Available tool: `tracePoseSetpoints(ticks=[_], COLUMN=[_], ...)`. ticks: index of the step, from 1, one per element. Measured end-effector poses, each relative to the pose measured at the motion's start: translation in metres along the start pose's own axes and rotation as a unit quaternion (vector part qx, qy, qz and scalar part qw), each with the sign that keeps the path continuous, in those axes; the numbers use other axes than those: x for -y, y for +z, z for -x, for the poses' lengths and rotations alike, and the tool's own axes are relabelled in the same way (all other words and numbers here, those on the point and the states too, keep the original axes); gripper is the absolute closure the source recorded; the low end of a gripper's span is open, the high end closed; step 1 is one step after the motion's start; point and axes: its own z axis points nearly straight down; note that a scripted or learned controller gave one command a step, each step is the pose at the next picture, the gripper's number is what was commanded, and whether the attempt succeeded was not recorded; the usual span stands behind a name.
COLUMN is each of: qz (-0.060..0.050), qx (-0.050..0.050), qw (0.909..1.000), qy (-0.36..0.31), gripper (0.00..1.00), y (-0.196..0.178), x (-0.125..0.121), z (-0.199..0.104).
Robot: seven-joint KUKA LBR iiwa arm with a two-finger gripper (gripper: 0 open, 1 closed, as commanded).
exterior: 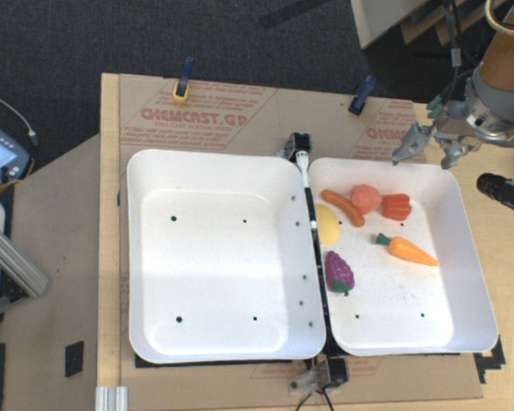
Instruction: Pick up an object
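We see the gripper (427, 150) w/ fingers (407, 149) spread, holding nothing, above the far rim of the right bin (462, 256). Inside this bin: tomato (366, 198), red pepper (397, 206), carrot (408, 249), lemon (326, 224), purple grapes (339, 271).

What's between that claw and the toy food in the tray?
Nothing visible. The gripper hangs open above the right bin's far rim, and the red pepper, tomato and carrot lie uncovered below it.
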Motion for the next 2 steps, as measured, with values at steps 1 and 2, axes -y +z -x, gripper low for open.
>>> tracePoseSetpoints(ticks=[1, 2], qz=[-0.009, -0.004], qx=[-0.005, -0.003], qw=[0.9999, 1.0000], qy=[-0.005, -0.004], gripper=[0.00, 0.00], y=[0.1127, 0.1053], x=[0.0059, 0.0036], z=[-0.0422, -0.0398])
